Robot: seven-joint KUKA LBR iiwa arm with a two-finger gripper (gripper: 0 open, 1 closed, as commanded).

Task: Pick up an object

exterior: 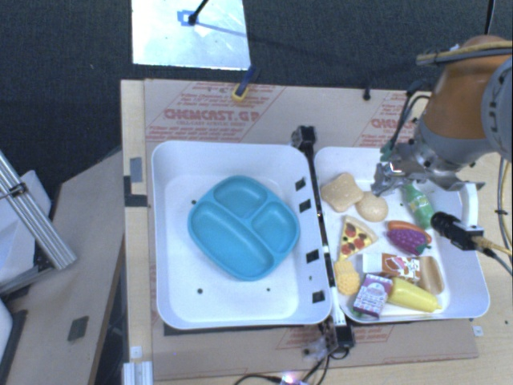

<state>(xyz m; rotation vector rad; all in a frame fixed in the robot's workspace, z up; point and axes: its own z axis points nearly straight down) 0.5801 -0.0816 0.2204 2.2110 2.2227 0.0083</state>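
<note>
My gripper hangs over the back of the right bin, and nothing is visibly held in it. Just below it lies a round tan bun. A slice of toast is to the bun's left and a green bottle to its right. Further forward are a pizza slice, a purple and red vegetable, a hot dog, a yellow corn cob, a purple juice box, a red and white packet and a yellow round piece.
The left bin holds a blue divided plate. A black-clipped wall separates the two bins. The grey and orange arm comes in from the right above the right bin's back corner.
</note>
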